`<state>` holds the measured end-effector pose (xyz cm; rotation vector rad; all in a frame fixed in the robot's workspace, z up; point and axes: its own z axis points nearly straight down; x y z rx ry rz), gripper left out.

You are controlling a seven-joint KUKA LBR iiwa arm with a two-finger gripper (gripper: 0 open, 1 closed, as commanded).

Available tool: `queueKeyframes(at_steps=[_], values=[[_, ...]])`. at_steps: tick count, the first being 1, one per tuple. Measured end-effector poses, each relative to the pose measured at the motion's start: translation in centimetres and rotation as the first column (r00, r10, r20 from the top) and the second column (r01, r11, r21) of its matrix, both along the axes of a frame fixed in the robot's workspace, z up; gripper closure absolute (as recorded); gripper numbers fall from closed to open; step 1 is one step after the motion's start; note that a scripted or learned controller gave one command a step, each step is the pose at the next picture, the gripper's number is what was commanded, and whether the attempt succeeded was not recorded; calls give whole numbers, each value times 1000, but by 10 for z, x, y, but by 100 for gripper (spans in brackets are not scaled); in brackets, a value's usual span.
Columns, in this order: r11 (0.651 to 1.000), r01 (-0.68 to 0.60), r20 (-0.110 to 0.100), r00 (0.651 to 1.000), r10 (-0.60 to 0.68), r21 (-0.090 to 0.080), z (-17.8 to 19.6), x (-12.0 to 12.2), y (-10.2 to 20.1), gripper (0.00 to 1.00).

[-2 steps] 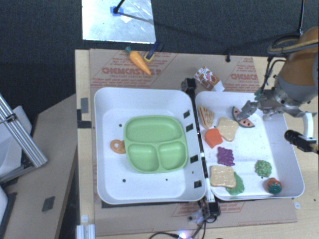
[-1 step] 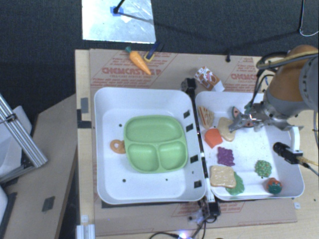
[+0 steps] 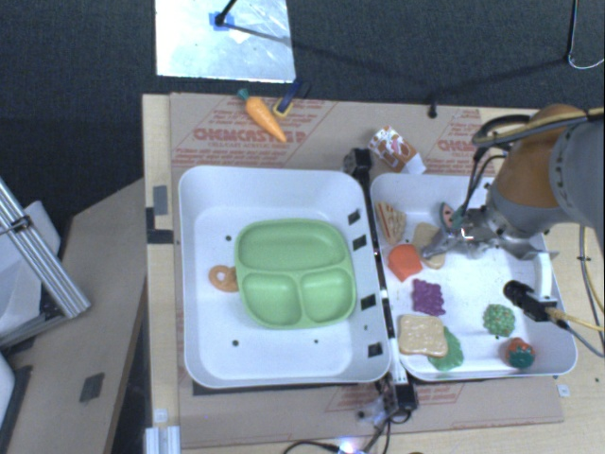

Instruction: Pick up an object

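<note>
The right white bin (image 3: 558, 348) holds several toy foods: a pizza slice (image 3: 390, 221), a red-orange block (image 3: 405, 261), purple grapes (image 3: 428, 298), a slice of toast (image 3: 422, 333) on a green leaf (image 3: 452, 352), a broccoli floret (image 3: 499, 320) and a small red and green fruit (image 3: 518, 353). My gripper (image 3: 438, 246) is low in this bin's upper middle, pointing left. It sits right beside a tan biscuit-like piece (image 3: 425, 234) and just right of the red-orange block. Nothing can be seen held in it.
The left white bin (image 3: 203, 197) carries a green divided plate (image 3: 293, 272) and a small orange pretzel ring (image 3: 223, 278). Behind the bins, on the cardboard, lie a toy carrot (image 3: 265, 118) and a small wrapped item (image 3: 392, 148). A silver sheet (image 3: 225, 26) lies farther back.
</note>
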<state>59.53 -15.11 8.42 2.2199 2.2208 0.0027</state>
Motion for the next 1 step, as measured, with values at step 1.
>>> queueKeyframes(at_steps=[1], values=[[1000,-1,8,1000,1,0,15,3,0,100]])
